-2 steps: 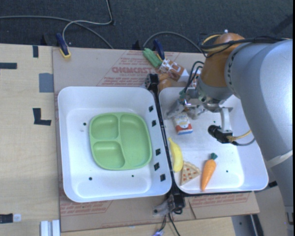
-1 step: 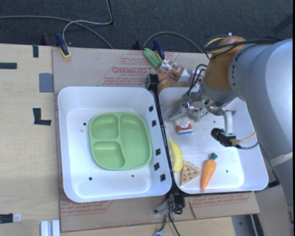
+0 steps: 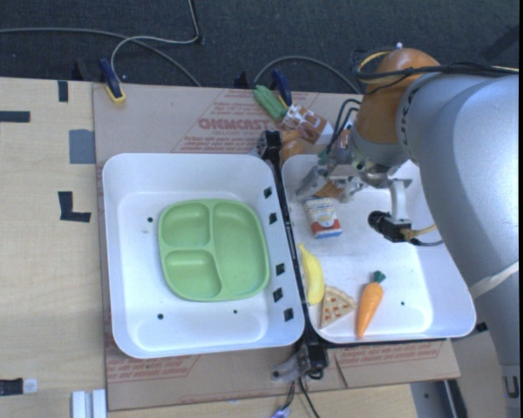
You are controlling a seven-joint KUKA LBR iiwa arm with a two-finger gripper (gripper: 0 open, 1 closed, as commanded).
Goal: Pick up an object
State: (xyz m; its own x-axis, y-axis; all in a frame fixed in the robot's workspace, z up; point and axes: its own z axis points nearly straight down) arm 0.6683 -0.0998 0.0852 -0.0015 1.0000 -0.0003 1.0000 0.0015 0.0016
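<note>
Gripper (image 3: 331,174) low in right bin (image 3: 436,316) — grip state unclear, above small carton (image 3: 323,217)

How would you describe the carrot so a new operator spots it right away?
Look in the right-hand bin, at its near end. The carrot lies there, orange with a small green top pointing away from the camera. The pizza slice beside it is flat and triangular, and the banana is yellow.
</note>
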